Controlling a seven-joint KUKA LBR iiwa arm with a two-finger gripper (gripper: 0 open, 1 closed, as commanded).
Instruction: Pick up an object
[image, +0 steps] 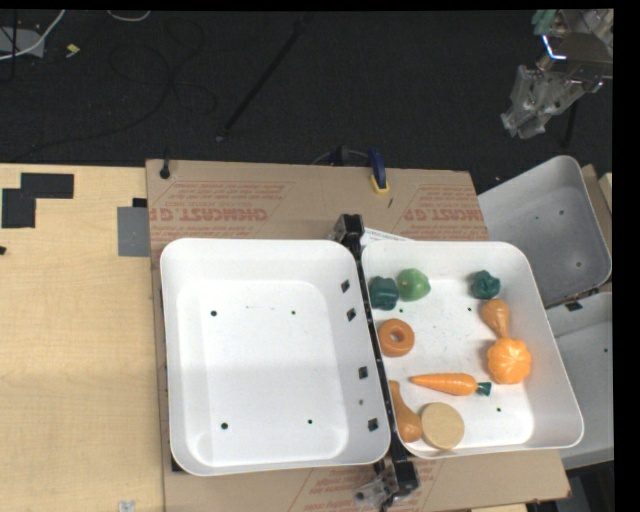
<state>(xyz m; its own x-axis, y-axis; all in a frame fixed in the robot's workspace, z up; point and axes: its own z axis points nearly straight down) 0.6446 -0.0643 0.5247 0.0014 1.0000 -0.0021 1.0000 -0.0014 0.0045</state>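
The right bin (540, 300) holds several toy foods. A dark teal piece (383, 292) and a green one (413, 284) lie at its back left, and another teal piece (485, 284) sits at the back right. An orange ring (397, 337) lies near the divider. An orange gourd (496, 317), a round orange fruit (508, 361) and a carrot (445, 383) lie toward the right and front. A tan disc (442, 425) and a brown-orange piece (403, 408) rest in the front left corner. My gripper (530, 105) hangs high at the top right, far above and behind the bin, with nothing seen in it.
The left bin (180, 330) stands beside the right one on a cardboard sheet (260, 205). A grey metal plate (555, 225) leans behind the right bin. A wooden bench top (70, 330) stretches to the left.
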